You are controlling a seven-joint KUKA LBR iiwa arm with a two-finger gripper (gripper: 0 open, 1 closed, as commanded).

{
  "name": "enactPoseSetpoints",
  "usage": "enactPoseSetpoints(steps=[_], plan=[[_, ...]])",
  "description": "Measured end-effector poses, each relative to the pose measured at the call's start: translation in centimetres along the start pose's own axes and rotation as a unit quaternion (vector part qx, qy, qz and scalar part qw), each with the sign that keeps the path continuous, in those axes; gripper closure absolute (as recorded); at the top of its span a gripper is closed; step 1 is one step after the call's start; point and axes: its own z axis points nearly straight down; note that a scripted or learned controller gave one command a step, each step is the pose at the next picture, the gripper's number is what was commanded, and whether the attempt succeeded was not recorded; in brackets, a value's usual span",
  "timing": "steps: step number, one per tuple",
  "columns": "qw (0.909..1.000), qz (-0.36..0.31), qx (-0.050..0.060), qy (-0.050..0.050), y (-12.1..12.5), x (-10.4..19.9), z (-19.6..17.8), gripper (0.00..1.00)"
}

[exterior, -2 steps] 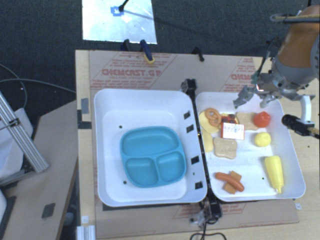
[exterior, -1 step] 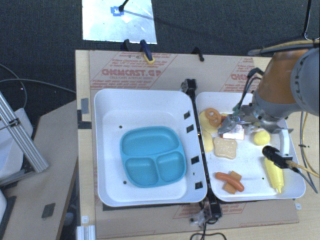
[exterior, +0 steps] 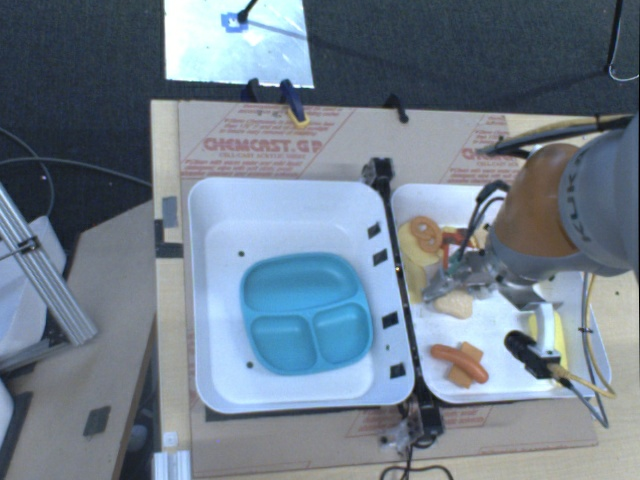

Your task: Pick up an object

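2 shallow white bins side by side on a bench, seen from above at a slant. In the left bin (exterior: 215,228), a blue tray (exterior: 305,311) with 3 compartments. In the right bin (exterior: 500,383), several toy food pieces: a yellow and orange piece (exterior: 422,236) near the far left corner, a pale piece (exterior: 455,306) around the middle, 2 orange sausage-like pieces (exterior: 462,361) near the front wall.

Grey arm (exterior: 600,203) with an orange band (exterior: 535,208), reaching in from the right and bent down over the right bin, wrist angled toward the divider between the bins. Gripper (exterior: 440,286) low in the bin, just beside or touching the pale piece; contact unclear. Open or closed: cannot tell, too dark and blurred. Nothing visibly gripped.

Probable step: descent onto a piece, grasp not yet confirmed. Next move, as a judgement: centring over the pale piece, closing firmly, then lifting straight up, clear of the neighbouring pieces.
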Motion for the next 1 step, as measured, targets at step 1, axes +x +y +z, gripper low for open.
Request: enactPoseSetpoints(steps=[1], plan=[[1.0,-0.003,0.002,0.003,2.45,1.97,-10.36,0.0]])
